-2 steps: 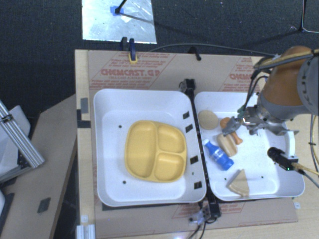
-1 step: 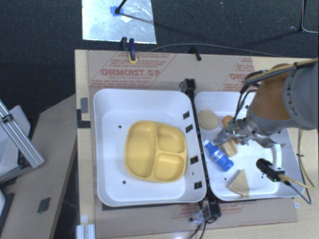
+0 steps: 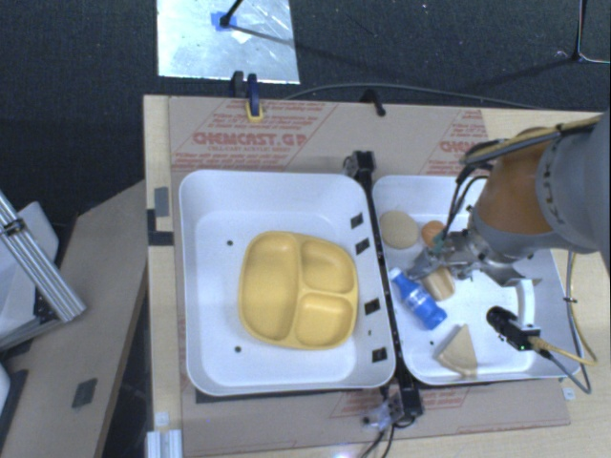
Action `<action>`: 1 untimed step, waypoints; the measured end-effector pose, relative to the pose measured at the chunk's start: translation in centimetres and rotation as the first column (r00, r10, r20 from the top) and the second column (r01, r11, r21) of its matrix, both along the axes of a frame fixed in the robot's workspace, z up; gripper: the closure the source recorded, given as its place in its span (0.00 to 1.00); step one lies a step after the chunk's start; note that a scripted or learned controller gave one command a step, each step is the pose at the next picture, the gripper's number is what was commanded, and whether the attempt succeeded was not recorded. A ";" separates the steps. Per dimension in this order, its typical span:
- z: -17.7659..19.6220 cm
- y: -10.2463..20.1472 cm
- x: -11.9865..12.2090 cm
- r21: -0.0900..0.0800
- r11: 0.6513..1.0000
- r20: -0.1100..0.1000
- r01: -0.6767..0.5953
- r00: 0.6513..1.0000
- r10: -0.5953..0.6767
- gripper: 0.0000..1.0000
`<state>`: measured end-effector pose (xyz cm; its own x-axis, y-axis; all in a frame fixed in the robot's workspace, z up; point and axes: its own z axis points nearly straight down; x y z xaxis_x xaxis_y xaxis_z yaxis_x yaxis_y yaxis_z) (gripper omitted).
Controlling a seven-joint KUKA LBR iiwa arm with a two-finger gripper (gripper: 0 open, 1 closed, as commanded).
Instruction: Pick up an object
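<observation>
The grey arm point(image 3: 563, 194) with its orange band reaches in from 3 o'clock and bends down over the right bin point(image 3: 544, 273), bringing the end effector point(image 3: 445, 258) low over the bin's left half. Whether it is wide or narrow cannot be told, since the wrist hides it from above, and nothing can be seen held in it. Just beside it at 6 o'clock lies a small tan cylinder point(image 3: 440, 283); whether the two touch cannot be told. A blue bottle point(image 3: 418, 301) lies tilted on the bin floor at about 8 o'clock from the end effector, next to the cylinder and near the wall between the bins. At 11 o'clock in this bin sits a pale beige rounded lump point(image 3: 399, 228), and a small orange thing point(image 3: 433, 229) lies just beside it at its 3 o'clock, partly covered by the end effector. A tan wedge point(image 3: 459, 350) rests near the bin's 6 o'clock rim, well apart from the others. The left bin point(image 3: 215, 208) holds a yellow divided plate point(image 3: 298, 288) lying flat at its centre. Both bins stand side by side on the surface point(image 3: 286, 132).
</observation>
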<state>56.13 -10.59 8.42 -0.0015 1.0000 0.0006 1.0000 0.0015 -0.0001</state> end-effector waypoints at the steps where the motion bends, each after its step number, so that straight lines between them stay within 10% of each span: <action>1: 1.2 0.0 0.1 -0.001 1.000 0.004 0.000 1.000 0.000 1.00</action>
<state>56.26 -10.63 9.60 -0.0017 1.0000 -0.0005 1.0000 0.0017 0.0042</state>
